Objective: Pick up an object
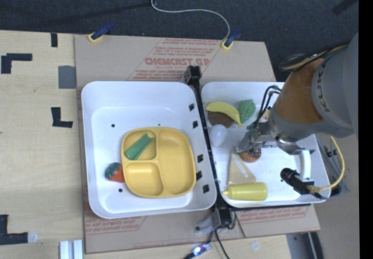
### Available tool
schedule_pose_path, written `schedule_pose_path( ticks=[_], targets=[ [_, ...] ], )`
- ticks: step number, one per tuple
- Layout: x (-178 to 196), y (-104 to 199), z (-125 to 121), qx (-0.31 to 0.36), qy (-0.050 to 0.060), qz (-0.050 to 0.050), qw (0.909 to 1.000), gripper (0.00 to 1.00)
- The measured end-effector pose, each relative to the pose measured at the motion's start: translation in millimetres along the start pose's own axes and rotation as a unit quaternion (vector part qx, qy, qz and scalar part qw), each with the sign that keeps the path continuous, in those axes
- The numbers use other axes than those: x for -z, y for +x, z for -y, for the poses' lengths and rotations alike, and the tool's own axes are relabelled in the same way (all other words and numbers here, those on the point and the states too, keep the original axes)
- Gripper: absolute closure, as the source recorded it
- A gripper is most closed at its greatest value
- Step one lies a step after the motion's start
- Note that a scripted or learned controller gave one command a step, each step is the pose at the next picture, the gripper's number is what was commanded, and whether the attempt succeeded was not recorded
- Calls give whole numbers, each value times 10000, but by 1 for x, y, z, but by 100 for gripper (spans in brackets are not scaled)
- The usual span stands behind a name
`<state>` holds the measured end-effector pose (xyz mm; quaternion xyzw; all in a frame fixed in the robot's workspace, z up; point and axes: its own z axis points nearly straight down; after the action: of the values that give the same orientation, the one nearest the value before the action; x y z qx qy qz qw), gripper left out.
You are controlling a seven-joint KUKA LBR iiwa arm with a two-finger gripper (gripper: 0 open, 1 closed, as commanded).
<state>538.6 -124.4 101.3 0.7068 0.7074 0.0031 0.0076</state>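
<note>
Over at the 3 o'clock side of the worktop [35, 147], the gripper [252, 148] is down inside the right bin [309, 193], and whether it is wide or narrow I cannot tell from this slant. The grey arm [326, 100] with its orange band [297, 97] covers the bin's 3 o'clock half, so open floor shows mostly toward 6 o'clock and along the divider rim between the bins. Just beneath the gripper lies a small round orange-brown object [252, 157], partly hidden, touching or nearly touching the tool; no grasp on it can be made out. Around it, a yellow banana [224, 110] rests toward 11 o'clock in the bin over a brown piece [218, 119], with a green leafy item [247, 109] just beside it at 12 o'clock. A white round object [218, 135] sits against the divider, a pale wedge [238, 171] lies below the gripper, and a yellow bottle [246, 192] lies on its side along the 6 o'clock rim. The left bin [96, 106] holds a yellow sectioned plate [169, 164] with a green piece [139, 147] in its upper compartment; a small red and green item [113, 172] lies just beside the plate at 9 o'clock. Bare floor rings the plate, widest toward 12 o'clock.
</note>
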Motion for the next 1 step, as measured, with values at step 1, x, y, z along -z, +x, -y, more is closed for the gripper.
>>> schedule_pose_path(
  ticks=[1],
  targets=[
    [49,10,-2,8,66,-33,10000,100]
  ],
)
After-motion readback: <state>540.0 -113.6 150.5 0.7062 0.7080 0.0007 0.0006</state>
